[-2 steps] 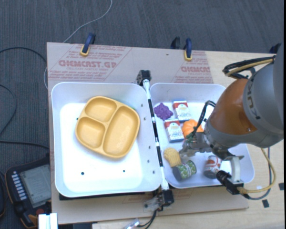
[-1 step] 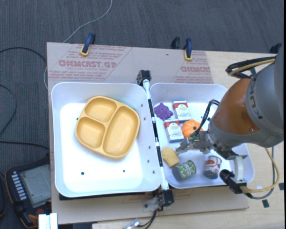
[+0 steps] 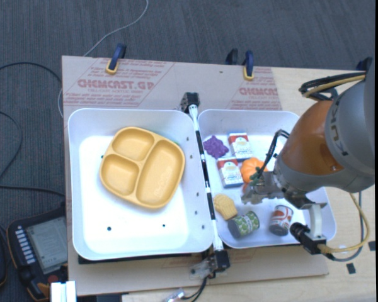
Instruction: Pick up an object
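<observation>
I see dark grey carpet [image 3: 252, 17] all round the bench. A brown board [image 3: 170, 83] with red lettering tops it, held by two blue clamps [image 3: 118, 55]. Black cables [image 3: 6, 124] trail across the floor at left.

Yellow divided plate [image 3: 142, 167] in left bin [image 3: 75, 187], gripper [image 3: 257, 190] over cluttered right bin [image 3: 264, 114]

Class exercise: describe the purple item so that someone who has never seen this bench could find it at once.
Start at the right bin of the two white bins. Look at its upper left corner, beside the divider. The purple item lies there, left of a small red-and-white carton; it is the one purple, bumpy thing.
</observation>
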